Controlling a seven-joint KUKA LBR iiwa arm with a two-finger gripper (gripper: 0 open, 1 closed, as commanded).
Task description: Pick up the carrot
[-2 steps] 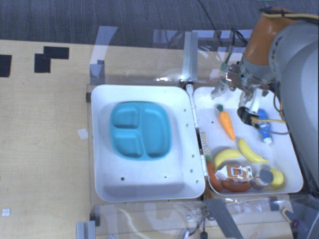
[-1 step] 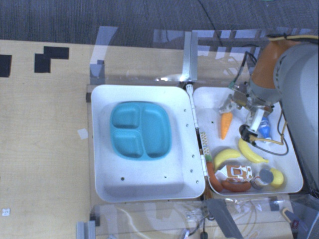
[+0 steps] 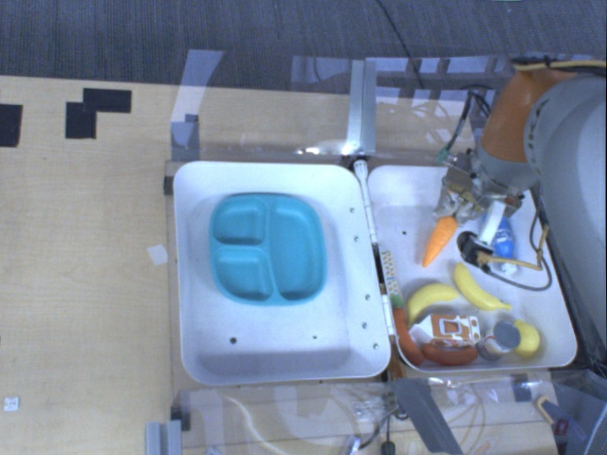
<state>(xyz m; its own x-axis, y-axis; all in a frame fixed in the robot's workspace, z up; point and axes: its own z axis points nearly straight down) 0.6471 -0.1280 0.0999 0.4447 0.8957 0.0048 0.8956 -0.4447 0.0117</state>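
Camera view: the carrot (image 3: 437, 242) lies in the right bin (image 3: 398, 190), toward its far end, thick end up by the gripper (image 3: 462, 205) and thin tip pointing down toward the bananas (image 3: 460, 292). The gripper sits just over the thick end; whether it is released or clenched on anything I cannot tell, as the wrist hides it. The carrot looks like a light, stiff toy with a smooth, tapering skin, so it would likely slip if pinched near the tip; the thicker upper half seems the better hold, across its width. Left of the carrot the bin floor is bare up to the divider wall (image 3: 368, 218). A blue-and-white object (image 3: 497, 233) crowds its right side. The left bin (image 3: 190, 282) holds a blue tray (image 3: 268, 247)
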